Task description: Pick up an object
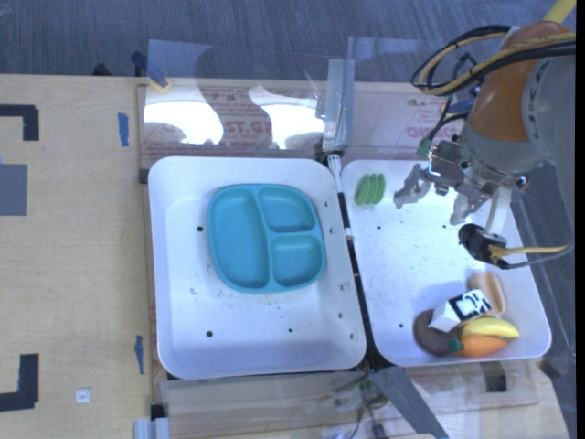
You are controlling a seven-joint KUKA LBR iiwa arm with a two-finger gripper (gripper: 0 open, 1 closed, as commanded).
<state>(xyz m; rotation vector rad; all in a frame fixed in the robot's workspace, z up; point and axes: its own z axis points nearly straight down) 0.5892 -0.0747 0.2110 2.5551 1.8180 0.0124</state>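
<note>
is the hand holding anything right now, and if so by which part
Nothing is held. The hand hangs open over the right bin, with bare bin floor showing between its fingers. The green pea pod lies apart to its left.

Faint red print on the acrylic panel (pixel 239 126) is unreadable.

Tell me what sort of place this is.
Probably a robotics lab bench set up for grasping trials. A cabled arm's gripper hangs over the right white bin, which holds toy food; the left bin holds a teal divided plate, and tape marks dot the wooden bench.
</note>
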